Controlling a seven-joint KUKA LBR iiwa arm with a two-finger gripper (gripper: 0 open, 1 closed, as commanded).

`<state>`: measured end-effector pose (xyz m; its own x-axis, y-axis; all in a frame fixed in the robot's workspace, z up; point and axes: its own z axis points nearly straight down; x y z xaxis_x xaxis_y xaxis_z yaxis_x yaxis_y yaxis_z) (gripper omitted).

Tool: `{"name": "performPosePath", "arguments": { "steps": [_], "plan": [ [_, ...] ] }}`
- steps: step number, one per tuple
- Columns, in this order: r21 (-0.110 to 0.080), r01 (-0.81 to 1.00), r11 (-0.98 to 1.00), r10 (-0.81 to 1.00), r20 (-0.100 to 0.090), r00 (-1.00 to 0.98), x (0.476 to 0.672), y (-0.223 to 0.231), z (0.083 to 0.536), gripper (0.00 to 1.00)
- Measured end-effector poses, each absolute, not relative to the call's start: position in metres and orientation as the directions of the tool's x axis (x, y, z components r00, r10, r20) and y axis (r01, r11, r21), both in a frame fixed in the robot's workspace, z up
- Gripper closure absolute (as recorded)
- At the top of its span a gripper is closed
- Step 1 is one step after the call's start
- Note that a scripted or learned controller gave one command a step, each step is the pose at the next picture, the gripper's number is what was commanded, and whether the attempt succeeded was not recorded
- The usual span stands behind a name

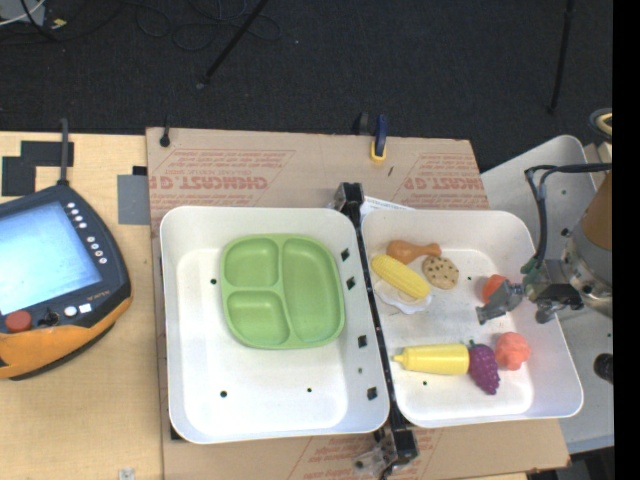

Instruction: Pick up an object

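Observation:
The right bin (545,388) holds several toy foods: a yellow corn cob (400,278), a brown drumstick (412,251), a cookie (440,271), a yellow bottle (435,360), purple grapes (484,368), a pink-orange fruit (511,351) and a small red-orange piece (493,288). My gripper (521,310) hangs over the bin's right side, just right of the red-orange piece and above the pink-orange fruit. Its fingers stand apart, open, with nothing between them.
A green divided plate (281,292) lies in the left bin (190,368). A teach pendant (55,268) rests at the far left of the bench. A yellow clamp (379,146) holds the cardboard sheet (300,168) behind the bins.

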<state>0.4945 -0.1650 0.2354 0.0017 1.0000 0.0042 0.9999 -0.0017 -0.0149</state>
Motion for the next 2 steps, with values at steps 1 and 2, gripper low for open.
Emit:
{"name": "performPosePath", "arguments": {
  "steps": [1,2],
  "plan": [
    [-0.004,1.0,0.0,1.0,0.002,0.0,0.497,-0.165,0.24,0.0],
    [-0.008,1.0,0.001,1.0,0.003,-0.001,0.499,-0.169,0.195,0.0]
  ]
}}
